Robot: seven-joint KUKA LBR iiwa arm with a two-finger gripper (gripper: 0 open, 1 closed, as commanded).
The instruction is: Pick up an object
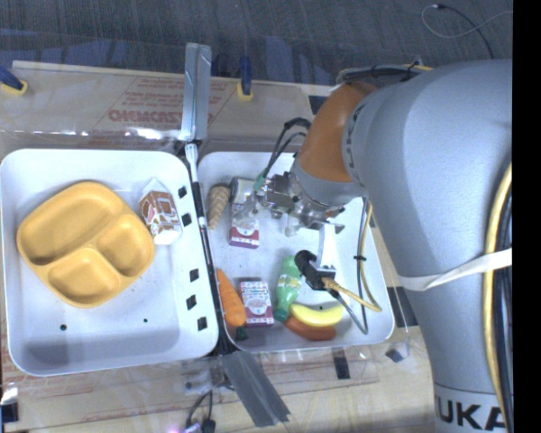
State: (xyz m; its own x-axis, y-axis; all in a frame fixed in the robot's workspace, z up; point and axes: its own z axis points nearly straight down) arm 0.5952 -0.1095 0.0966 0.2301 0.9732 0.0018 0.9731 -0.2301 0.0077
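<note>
While the gripper (252, 201) hangs right over the small red carton (244, 228), nothing's lifted yet; can't tell its fingers' state.

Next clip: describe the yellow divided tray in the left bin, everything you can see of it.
The yellow tray looks like matte moulded plastic with rounded corners and three hollows: one large along its upper side and two smaller ones below. It lies flat, open side up and turned at an angle to the left bin, in that bin's upper left half. Nothing lies in its hollows. A small brown and white packet sits at its upper right edge, close or just touching; I cannot tell which. The gripper is over the other bin.
</note>
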